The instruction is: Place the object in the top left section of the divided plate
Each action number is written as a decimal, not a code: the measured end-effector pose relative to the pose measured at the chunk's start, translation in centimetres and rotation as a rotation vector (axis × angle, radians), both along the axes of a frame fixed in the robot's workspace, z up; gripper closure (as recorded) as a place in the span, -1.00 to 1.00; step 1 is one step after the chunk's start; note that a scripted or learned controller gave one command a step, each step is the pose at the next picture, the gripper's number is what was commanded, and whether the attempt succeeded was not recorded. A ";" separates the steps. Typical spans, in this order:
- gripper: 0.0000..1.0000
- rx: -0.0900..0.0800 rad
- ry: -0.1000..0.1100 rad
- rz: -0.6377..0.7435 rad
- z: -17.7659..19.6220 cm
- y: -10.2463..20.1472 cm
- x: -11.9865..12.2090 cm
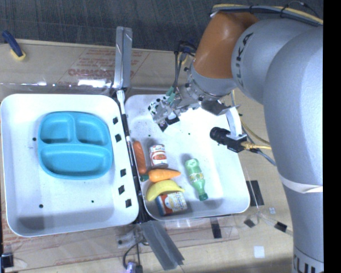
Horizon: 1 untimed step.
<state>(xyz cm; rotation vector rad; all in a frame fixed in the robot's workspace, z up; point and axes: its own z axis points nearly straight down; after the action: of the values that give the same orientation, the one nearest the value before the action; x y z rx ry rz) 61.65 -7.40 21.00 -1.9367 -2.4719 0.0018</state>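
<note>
Camera view | left bin (23, 209): blue divided plate (75, 144) | right bin (230, 201): food items | gripper (163, 114): state unclear

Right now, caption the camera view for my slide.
Gripper hovers over right white bin of toy food; blue divided plate waits.
</note>
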 end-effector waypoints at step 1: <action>1.00 0.000 0.002 0.073 -1.9 7.5 1.4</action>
<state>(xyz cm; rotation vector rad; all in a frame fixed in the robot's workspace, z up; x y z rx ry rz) 63.07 0.07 19.09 -1.8435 -2.5397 0.0037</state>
